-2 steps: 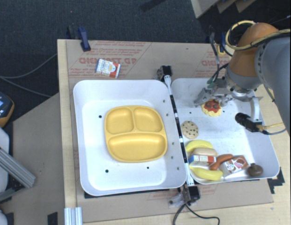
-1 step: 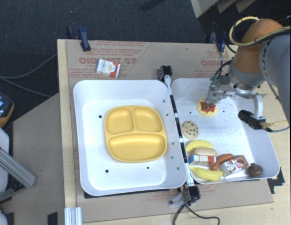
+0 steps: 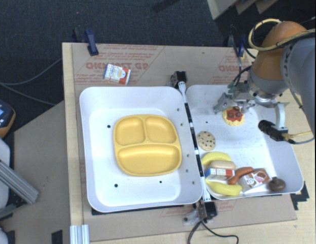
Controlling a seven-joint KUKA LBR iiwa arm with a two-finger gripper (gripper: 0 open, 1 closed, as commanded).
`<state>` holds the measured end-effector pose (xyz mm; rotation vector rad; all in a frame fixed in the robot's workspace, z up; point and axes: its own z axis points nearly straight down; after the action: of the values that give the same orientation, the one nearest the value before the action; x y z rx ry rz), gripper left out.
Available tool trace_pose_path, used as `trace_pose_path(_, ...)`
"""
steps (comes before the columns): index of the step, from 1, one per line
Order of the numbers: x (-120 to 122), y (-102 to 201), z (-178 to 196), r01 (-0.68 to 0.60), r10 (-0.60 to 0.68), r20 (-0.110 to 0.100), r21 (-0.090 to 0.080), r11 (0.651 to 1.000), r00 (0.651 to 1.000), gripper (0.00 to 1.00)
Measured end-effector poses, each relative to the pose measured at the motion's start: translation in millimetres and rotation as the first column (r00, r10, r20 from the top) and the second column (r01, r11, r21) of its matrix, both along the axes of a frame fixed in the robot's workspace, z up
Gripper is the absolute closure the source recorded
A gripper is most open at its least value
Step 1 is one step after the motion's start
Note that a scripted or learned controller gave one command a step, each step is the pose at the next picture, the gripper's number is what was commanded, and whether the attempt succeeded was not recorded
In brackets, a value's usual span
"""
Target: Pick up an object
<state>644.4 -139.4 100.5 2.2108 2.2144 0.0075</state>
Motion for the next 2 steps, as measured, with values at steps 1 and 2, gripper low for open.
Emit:
trace_pose_path(1, -5, -4, -10, 0.000, 0.000, 0.001, 0.004, 1.000, 1.000, 0.00)
trace_pose_path(2, 5, -56, -15, 0.005, -0.005, -0.008, 0.002, 1.000, 1.000, 0.00)
